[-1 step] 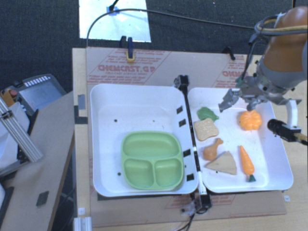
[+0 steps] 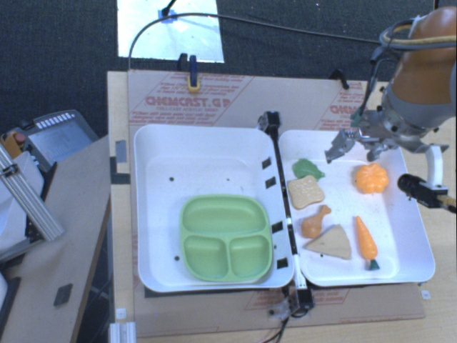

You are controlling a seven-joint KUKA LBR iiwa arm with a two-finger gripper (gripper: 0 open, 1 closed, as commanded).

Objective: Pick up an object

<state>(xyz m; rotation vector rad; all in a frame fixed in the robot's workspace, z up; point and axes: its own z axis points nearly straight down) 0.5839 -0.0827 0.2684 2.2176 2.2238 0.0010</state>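
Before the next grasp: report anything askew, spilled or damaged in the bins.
Nothing stands out. The green tray sits flat in the left bin; the toy foods, such as the carrot, lie apart in the right bin.

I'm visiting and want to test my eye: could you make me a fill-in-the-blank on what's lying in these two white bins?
1. The green divided tray lies in the ____ bin.
2. The divided tray has ____ compartments.
3. The carrot lies in the same bin as the slice of toast, the ____ bin.
4. The pincer hangs over the ____ bin.

Missing words: left; three; right; right
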